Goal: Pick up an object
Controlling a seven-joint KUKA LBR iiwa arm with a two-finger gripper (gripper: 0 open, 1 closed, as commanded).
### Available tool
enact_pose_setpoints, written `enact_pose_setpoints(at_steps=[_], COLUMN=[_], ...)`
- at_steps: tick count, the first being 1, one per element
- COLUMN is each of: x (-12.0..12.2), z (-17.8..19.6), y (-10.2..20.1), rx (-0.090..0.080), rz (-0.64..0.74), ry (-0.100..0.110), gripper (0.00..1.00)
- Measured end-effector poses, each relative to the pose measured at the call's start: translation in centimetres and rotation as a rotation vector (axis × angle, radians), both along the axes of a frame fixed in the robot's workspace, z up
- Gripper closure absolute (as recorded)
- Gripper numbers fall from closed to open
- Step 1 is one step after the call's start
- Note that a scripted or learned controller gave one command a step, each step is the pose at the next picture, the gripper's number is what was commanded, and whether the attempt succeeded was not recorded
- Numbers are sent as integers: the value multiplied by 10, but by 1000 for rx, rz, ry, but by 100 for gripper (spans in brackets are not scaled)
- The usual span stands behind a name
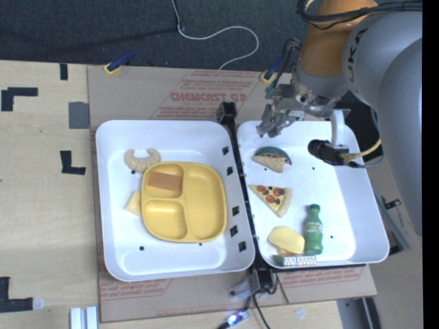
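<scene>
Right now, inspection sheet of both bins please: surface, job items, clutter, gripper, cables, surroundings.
Surface: left bin and right bin, white, side by side on cardboard.
Job's things: right bin holds taco, pizza slice, green bottle, yellow piece.
Clutter: left bin holds yellow divided plate with brown slab, croissant beside it.
Gripper: gripper above the taco, holding nothing visible.
Cables: white cable behind the bins.
Surroundings: wooden bench.

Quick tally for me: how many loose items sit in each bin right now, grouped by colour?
Yellow: 4 (divided plate, wedge, lemon-like piece, pizza slice)
Green: 2 (bottle, taco-like piece)
Tan: 1 (croissant)
Brown: 1 (block on the plate)
Total: 8
</scene>
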State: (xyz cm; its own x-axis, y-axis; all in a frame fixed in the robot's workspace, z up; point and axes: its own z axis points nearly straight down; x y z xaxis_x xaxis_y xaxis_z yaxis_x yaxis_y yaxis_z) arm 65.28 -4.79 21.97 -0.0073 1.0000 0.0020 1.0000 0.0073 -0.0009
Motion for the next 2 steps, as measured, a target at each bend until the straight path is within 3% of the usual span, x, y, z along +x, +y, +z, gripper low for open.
enact_pose_setpoints(at_steps=[1, 2], x=[-15, -9], z=[-3, 7], y=[54, 69], rx=[0, -1], rz=[-1, -4], ry=[2, 0], gripper=[100, 100])
